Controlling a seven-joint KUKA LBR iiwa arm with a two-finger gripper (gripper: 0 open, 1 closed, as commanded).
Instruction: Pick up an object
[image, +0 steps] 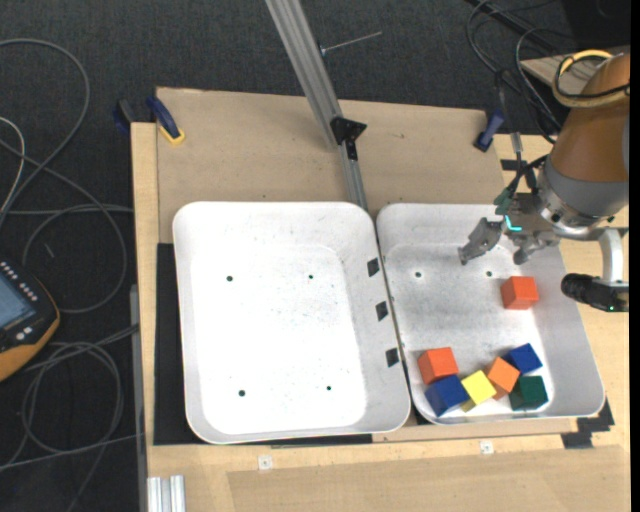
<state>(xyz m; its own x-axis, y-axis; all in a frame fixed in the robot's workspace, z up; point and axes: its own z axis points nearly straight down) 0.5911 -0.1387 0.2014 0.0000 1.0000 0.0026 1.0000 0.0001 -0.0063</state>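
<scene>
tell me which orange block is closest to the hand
The lone orange block just below the hand; the other two orange blocks sit in the cluster at the bin's near edge.

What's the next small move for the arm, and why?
Probably lower the gripper toward the lone orange cube. The open jaws hang over the right bin holding nothing, and that cube sits apart from the cluster, easiest to grasp cleanly.

A grey arm (585, 185) with an orange band, dark cables and a grey two-fingered tool (502, 247).
</scene>
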